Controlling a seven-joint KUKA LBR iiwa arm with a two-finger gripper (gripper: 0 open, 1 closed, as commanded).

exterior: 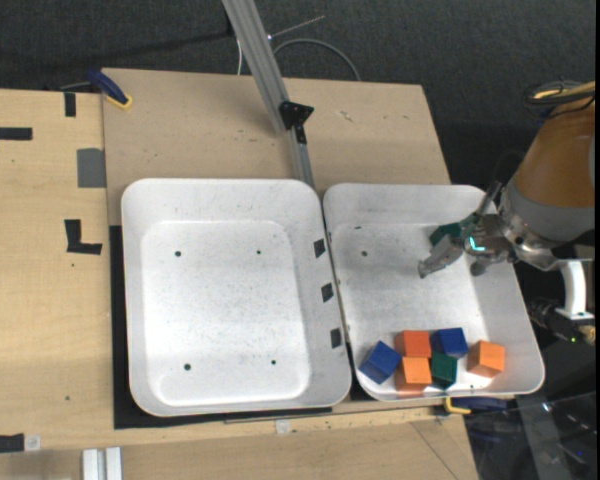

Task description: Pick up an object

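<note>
Whether the jaws were spread I could not tell; the gripper (pixel 438 261) hung over the right bin (pixel 380 208). Coloured blocks (pixel 430 357) clustered at that bin's near edge, well apart from it.

Grey arm (pixel 555 183) reaches leftward, wrist angled down, gripper (pixel 438 260) low.
</note>
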